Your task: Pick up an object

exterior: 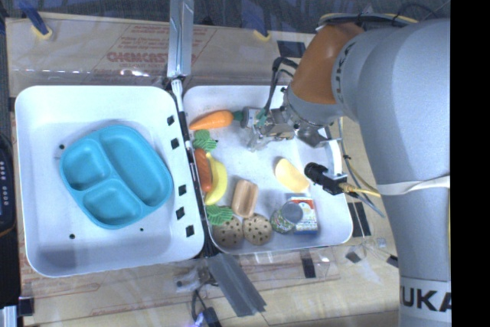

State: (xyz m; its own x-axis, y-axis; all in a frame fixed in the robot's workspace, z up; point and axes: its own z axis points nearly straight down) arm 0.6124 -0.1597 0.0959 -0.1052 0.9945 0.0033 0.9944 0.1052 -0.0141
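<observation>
My gripper [262, 132] hangs low over the upper middle of the right bin [331, 235], beneath the orange wrist band. It sits just right of an orange carrot [211, 120] and above a pale yellow wedge [291, 174]. I see nothing held in it. Along the bin's left wall lie a green leafy piece [204, 139], a red sausage [203, 169] and a yellow banana [219, 180]. A tan bread roll [243, 197] lies in the middle. Two brown cookies [258, 228] and a small can [287, 217] rest near the front wall.
The left bin [46, 241] holds a blue divided tray [115, 174]. A red-and-white box [308, 214] stands beside the can. The grey arm [398, 111] covers the right bin's right side. A metal divider [181, 34] rises between the bins at the back.
</observation>
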